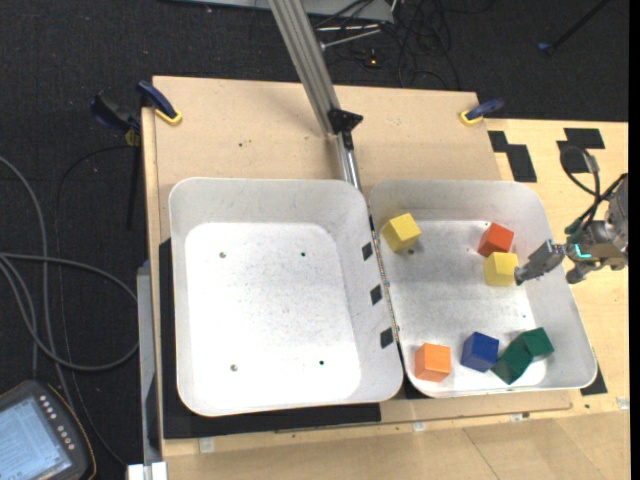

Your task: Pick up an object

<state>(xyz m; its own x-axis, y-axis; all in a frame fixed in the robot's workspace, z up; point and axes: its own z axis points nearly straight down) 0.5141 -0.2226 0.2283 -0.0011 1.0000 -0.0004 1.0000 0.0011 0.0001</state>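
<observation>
I see two bins side by side on the bench (250, 118), the left bin (265, 293) beside the right bin (470, 203). In the right one, a block (403, 232) lies far left, two blocks (498, 253) touching at right (gripper (545, 260) just beside them), and four blocks (485, 354) along the near wall.

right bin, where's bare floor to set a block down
Bare floor sits mid-bin, bordered by the yellow cube above, orange cube and blue cube below. It's crowded by the right wall: red cube, yellow block, gripper, green blocks.
</observation>
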